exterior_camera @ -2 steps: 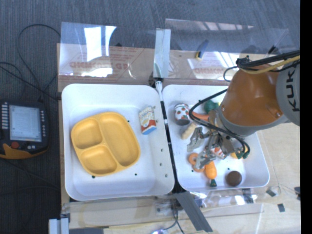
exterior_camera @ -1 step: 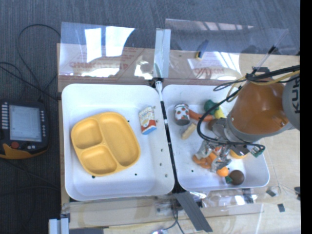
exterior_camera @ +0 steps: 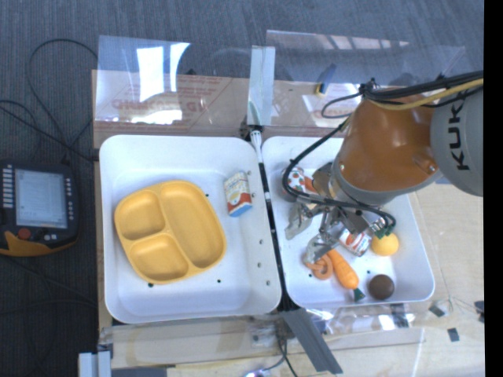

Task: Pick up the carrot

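Low in the right bin (exterior_camera: 416, 289) lies the carrot (exterior_camera: 343, 269), slanting down-right, tip just below-right of the hand (exterior_camera: 321, 242); whether that hand is spread I cannot tell.

Arm (exterior_camera: 393, 144) reaching in from right, wrist bent down, hand (exterior_camera: 314, 246) lowered.

A: What lies around the table (exterior_camera: 440, 203)?

B: Dark grey carpet (exterior_camera: 236, 6), ribbed, on the far side and to the left of it.

A: Anything resting on that carpet?

B: A handheld control screen (exterior_camera: 35, 206) with an orange underside, left of the table, with black cables (exterior_camera: 55, 77) looping away from it.

A: And the light?

B: Clear plastic sheets (exterior_camera: 157, 65) along the table's far edge catch bright white glare.
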Motion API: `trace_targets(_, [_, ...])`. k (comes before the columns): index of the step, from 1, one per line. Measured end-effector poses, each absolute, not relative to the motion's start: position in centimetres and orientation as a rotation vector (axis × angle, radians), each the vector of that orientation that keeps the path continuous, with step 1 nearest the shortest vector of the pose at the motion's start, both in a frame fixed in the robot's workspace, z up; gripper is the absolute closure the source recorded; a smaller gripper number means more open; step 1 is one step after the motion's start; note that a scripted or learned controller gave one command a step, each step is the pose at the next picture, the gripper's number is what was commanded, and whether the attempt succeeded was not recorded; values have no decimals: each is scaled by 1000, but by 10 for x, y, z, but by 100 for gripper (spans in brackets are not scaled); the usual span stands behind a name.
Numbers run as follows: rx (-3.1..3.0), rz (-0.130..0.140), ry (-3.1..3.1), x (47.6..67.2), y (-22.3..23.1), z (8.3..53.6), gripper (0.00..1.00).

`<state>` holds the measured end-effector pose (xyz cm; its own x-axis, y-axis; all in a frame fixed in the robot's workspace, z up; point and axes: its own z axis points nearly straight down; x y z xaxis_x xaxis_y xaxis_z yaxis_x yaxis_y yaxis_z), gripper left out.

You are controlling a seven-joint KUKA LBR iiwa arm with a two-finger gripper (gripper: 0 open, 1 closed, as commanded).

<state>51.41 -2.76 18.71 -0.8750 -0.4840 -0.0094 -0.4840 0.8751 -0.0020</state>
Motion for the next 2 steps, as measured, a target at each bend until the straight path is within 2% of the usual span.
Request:
trace_targets(1, [-776, 3, 3042, 512, -30, 184, 0])
trace_targets(2, [-682, -1, 3061, 502, -95, 94, 0])
